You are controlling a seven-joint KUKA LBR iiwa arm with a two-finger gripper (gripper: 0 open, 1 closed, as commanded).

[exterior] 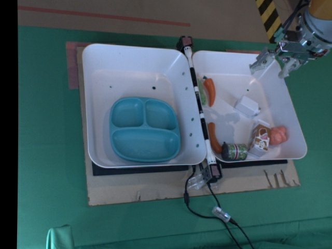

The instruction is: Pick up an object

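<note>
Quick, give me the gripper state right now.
Gripper: open, holding nothing, above the top right corner of the right bin.

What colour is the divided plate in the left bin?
Teal blue; the divided plate shows plainly in the camera view.

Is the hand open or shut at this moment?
Open. The hand hangs over the right bin's far corner with its fingers spread apart and nothing between them.
</note>
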